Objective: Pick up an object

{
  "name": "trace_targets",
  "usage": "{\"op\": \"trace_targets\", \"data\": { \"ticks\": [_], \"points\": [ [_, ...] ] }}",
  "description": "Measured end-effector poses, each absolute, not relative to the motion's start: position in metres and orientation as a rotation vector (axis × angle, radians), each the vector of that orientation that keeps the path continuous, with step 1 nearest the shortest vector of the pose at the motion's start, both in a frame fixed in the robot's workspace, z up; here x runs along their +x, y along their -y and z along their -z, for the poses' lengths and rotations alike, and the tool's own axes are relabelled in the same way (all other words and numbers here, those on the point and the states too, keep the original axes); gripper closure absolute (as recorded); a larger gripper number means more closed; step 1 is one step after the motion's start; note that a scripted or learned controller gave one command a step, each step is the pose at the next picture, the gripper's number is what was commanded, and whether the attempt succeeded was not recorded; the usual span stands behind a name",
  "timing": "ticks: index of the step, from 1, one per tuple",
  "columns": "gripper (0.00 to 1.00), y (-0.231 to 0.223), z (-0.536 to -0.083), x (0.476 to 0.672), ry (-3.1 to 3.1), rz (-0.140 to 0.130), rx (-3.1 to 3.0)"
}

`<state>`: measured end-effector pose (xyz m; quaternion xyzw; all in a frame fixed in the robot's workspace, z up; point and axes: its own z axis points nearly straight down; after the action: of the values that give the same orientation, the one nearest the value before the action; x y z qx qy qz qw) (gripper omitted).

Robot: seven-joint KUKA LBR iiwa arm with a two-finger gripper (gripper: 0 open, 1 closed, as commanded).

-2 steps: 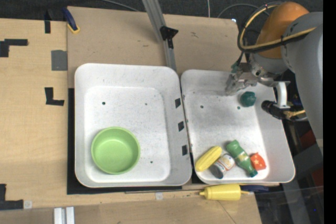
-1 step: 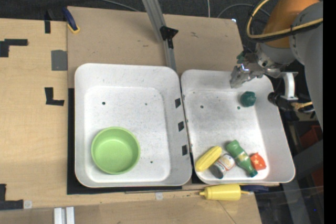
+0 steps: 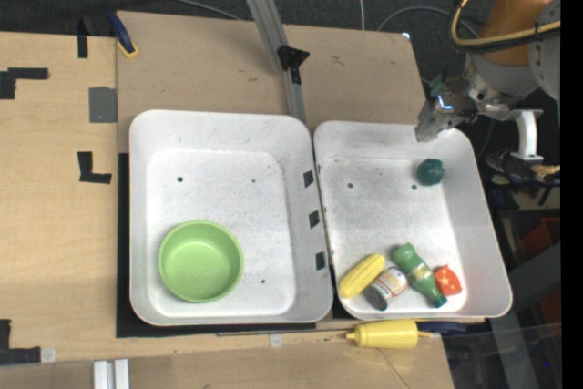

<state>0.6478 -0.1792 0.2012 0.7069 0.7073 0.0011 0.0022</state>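
Two white bins sit side by side below me: the left bin (image 3: 146,150) holds a green bowl (image 3: 200,261), the right bin (image 3: 474,196) a dark green ball (image 3: 430,170), a yellow corn cob (image 3: 362,275), a small can (image 3: 389,286) and a green bottle (image 3: 418,272) with an orange piece (image 3: 447,280) beside it. My claw (image 3: 435,121) hangs over the right bin's far corner, near the ball; whether it is open or closed I cannot tell. No label is readable.

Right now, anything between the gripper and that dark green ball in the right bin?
Nothing visible. The gripper hangs over the right bin's far rim, and the dark green ball lies just below it on bare floor. The other items cluster at the near edge, well apart.
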Motion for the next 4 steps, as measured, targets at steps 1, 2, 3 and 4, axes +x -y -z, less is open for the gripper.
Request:
{"op": "trace_targets", "data": {
  "ticks": [1,2,3,4],
  "points": [
    [1.0,0.179,-0.247,0.649,-2.22,-0.003,2.217],
    [1.0,0.129,-0.25,0.652,-2.229,-0.001,2.215],
    [1.0,0.075,-0.235,0.645,-2.23,0.003,2.217],
    [1.0,0.025,-0.242,0.641,-2.23,0.0,2.216]
  ]
}}
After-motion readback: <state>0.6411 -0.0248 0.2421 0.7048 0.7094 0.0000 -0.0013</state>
